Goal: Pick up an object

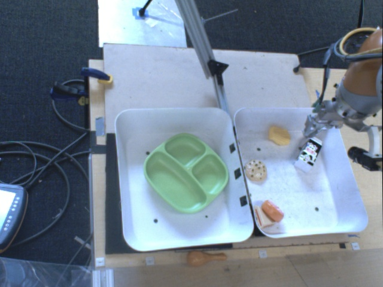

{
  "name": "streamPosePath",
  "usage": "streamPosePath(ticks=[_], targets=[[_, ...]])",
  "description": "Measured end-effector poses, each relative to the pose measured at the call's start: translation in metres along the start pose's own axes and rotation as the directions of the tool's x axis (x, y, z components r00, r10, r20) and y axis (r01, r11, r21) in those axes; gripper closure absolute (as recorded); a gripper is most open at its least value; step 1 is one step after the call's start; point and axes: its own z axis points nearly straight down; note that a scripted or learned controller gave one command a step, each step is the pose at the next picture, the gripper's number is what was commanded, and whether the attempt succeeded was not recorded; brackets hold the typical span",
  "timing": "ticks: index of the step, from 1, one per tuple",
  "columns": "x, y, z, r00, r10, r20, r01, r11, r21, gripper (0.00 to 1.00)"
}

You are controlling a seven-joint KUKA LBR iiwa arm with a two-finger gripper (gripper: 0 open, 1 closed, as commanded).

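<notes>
End effector (315,131) poised at the far right corner of the right bin (353,187), directly over a small spotted carton (309,153) tilted below it. Grip state: cannot tell. Carton apparently targeted for being isolated, well apart from cookie (256,171) and green tray (187,172).

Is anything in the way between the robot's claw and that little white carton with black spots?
No, nothing visible. The gripper sits right at the top end of the spotted carton in the right bin. The yellow piece and the cookie lie off toward the bins' shared edge.
</notes>
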Motion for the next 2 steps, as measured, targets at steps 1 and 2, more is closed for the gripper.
streamPosePath(ticks=[1,2], targets=[[-0.005,-0.002,-0.064,1.000,0.001,0.001,-0.001,1.000,-0.004,1.00],[-0.006,0.000,-0.116,1.000,-0.003,0.001,0.003,1.000,-0.004,1.00]])
